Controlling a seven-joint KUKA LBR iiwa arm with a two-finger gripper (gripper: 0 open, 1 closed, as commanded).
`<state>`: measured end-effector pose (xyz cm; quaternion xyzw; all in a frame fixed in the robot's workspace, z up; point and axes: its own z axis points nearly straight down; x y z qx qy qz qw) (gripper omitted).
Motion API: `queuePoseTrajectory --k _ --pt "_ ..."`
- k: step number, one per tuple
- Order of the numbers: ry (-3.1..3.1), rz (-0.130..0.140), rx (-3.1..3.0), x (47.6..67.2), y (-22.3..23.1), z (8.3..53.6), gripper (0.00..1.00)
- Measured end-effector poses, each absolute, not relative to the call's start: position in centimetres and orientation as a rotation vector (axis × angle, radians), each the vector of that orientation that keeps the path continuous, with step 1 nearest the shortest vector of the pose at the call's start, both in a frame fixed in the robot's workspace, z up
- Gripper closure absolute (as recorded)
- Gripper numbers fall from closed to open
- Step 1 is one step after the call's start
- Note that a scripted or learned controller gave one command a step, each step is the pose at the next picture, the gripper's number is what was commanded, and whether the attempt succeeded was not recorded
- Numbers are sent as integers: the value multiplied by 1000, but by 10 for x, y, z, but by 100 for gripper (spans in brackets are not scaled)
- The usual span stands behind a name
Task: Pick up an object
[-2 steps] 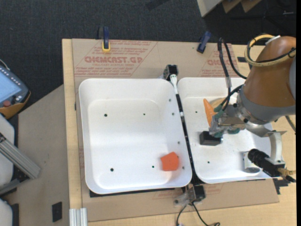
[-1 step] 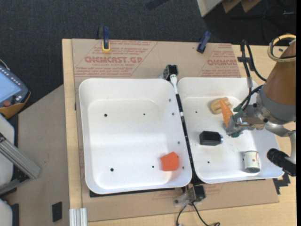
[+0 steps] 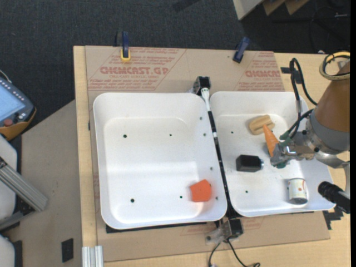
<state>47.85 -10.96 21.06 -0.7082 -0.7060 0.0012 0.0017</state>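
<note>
The hand (image 3: 280,156) hangs low in the right bin (image 3: 245,202), just right of the black block (image 3: 248,163), with an orange stick (image 3: 270,138) and tan piece (image 3: 259,124) close above. It could bump the block away or close on nothing. The hand is blurry, so I cannot tell its grip.

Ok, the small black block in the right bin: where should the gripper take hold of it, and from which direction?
Probably from straight above, fingers closing across the short sides of the black block. It lies flat on the floor of the right bin, long axis running left-right, with bare floor in front and behind. The gripper hangs just to its right, so a short move left before descending should do.
</note>
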Motion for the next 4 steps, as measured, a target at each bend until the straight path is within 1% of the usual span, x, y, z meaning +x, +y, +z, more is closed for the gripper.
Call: queuePoseTrajectory --k 1,2,3,4 --pt "-2222 1 -2216 479 -62 204 100" --pt "-2234 -13 -2221 481 -26 329 100" --pt "-2213 11 -2220 478 -39 231 100" --pt "-2221 -2 -2228 479 -74 260 100"
